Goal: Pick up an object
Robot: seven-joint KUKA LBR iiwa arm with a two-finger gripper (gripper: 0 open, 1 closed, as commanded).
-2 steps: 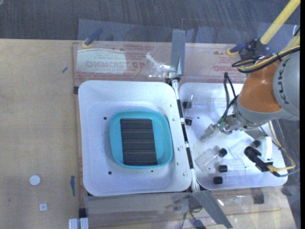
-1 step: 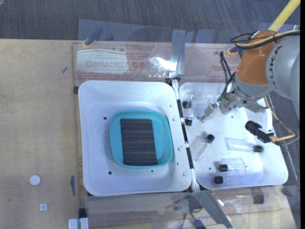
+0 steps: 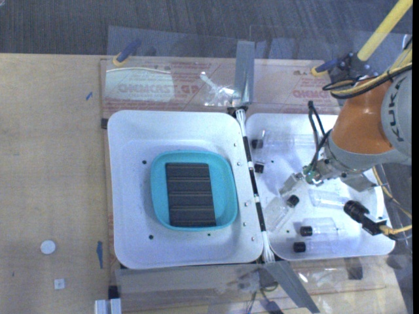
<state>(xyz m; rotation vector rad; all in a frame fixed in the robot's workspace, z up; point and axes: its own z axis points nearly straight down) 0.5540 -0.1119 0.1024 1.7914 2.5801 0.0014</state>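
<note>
The finger opening of the gripper (image 3: 308, 174) could not be determined; it was positioned low in the right bin (image 3: 275, 126), among clear vials (image 3: 319, 228) with black caps. "KUKA" lettering was read on the arm (image 3: 366, 120).

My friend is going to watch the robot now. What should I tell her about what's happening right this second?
Gripper: low inside the right bin, among the clear tubes; I cannot tell how the jaws stand, and nothing shows between them.
Things: several clear tubes with black caps lie in the right bin, one near the front. The left bin holds a teal tray with a dark ribbed block in it.
Done: arm is down in the right bin.
Left: grasp one object and lift it.
</note>
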